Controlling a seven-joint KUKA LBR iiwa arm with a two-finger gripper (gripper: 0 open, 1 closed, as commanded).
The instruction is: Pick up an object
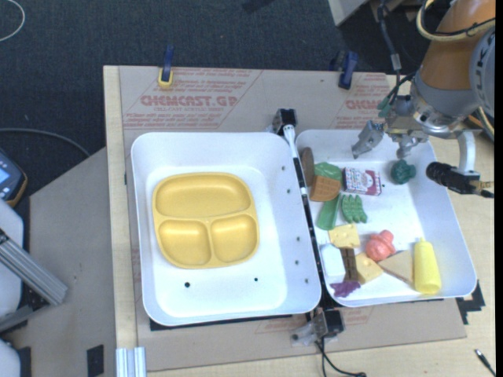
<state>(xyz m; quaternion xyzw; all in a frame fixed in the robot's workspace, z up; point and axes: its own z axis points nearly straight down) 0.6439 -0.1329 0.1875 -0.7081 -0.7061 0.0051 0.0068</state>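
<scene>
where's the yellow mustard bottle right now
The yellow mustard bottle lies in the right bin, near its front right corner, just right of the pink toy.

Worktop surroundings

A yellow divided tray [206, 228] is set in the left bin [149, 163]; a yellow clamp [166, 75] and a blue clamp [346, 70] are fixed to the cardboard-covered worktop [236, 96].

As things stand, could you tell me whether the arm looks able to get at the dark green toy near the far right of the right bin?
Probably yes. The claw hangs just above and left of the dark green toy, which lies apart from the other items with bare bin floor around it.
</scene>
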